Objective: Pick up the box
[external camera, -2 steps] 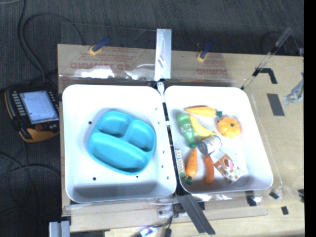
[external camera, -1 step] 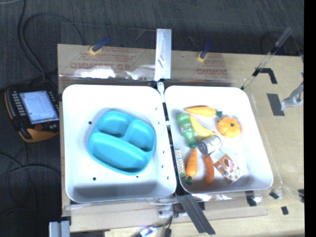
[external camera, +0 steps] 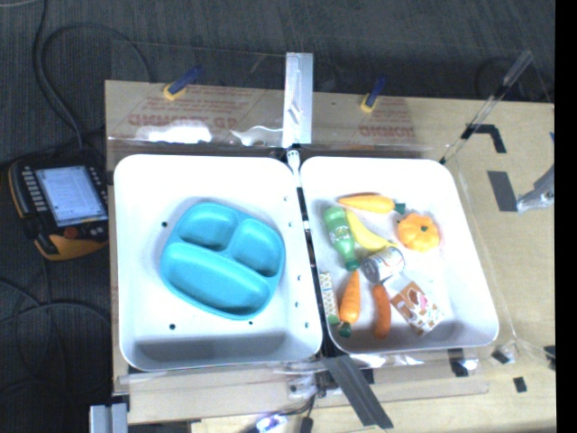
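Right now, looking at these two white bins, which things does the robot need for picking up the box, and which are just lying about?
For the job:
box, small, at the near end of the right bin

Just lying about:
blue tray in the left bin
pumpkin
banana
green bottle
can
two carrots beside the box

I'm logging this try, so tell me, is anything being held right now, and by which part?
Nothing is seen held. The box lies loose near the front of the right bin, next to a carrot and a can.
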{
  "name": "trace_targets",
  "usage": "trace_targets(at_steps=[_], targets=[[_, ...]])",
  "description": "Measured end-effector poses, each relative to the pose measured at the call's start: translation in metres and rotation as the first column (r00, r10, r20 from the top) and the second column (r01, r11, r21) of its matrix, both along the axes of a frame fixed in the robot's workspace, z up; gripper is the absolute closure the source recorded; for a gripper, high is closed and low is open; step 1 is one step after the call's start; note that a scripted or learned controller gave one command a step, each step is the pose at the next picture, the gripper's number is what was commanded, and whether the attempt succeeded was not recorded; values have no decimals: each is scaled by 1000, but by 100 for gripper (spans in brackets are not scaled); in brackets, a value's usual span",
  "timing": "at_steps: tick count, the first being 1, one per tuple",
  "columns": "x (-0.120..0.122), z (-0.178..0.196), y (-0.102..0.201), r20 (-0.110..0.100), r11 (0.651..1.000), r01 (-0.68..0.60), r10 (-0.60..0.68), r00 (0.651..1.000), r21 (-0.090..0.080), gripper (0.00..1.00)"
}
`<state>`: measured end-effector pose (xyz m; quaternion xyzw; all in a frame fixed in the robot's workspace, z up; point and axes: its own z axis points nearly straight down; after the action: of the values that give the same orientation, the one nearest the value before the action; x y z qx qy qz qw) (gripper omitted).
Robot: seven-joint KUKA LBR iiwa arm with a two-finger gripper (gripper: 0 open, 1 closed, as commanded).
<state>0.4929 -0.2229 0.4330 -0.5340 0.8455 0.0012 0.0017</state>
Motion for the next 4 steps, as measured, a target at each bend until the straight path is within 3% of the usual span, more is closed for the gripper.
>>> trace_targets(at_steps=[1,2,3,4], targets=[[-7,0,0,1,905,-425,425,905,1,0],[-7,0,0,3,761,-649,649,761,0,0],[-4,7,2,8,761,-649,649,761,7,100],[-1,14,3,12,761,-649,649,761,13,100]])
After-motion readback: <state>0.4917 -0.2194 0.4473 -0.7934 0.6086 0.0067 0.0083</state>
